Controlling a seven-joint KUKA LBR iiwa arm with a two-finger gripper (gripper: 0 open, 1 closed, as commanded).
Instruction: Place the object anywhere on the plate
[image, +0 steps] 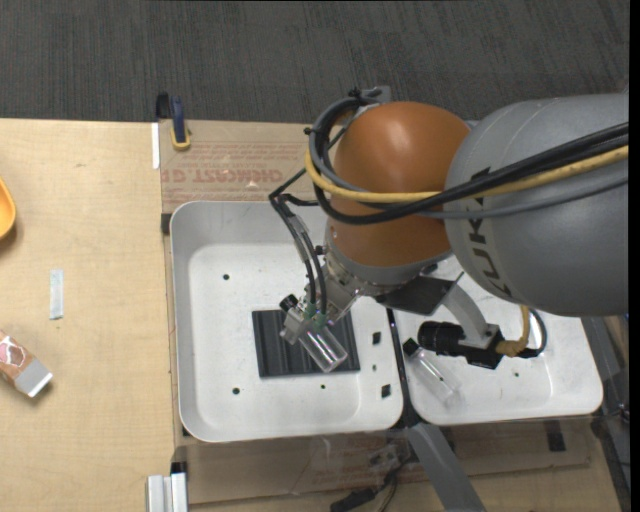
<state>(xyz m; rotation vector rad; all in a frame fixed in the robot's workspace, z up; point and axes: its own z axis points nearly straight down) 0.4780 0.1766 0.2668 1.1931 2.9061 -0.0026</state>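
A dark, ribbed square plate lies flat in the left white bin, a little right of its middle. My gripper hangs low over the plate's right half, and its clear tip overlaps the plate's surface. A tiny greenish spot shows at the gripper, too small to identify. I cannot tell whether anything is held. In the right bin a small clear piece lies near the dividing wall, just below a black cylindrical part.
The arm's orange band and grey body cover the back of both bins. On the wooden bench to the left lie a small grey strip, a wrapped item and an orange edge. A blue clamp stands behind the left bin.
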